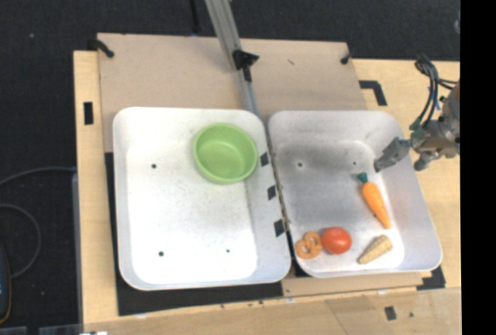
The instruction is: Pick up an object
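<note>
Above the right bin, the gripper hangs with fingers spread, holding nothing. Just below lies the carrot.

Two bins sit side by side on the bench. The left bin holds a bowl near its back right corner. In the right bin, a carrot lies toward the right side, with a tomato near the front edge, a ring-shaped piece just left of it, and a cone-shaped piece to its right. The gripper hovers over the right bin's back right area, behind the carrot.
</note>
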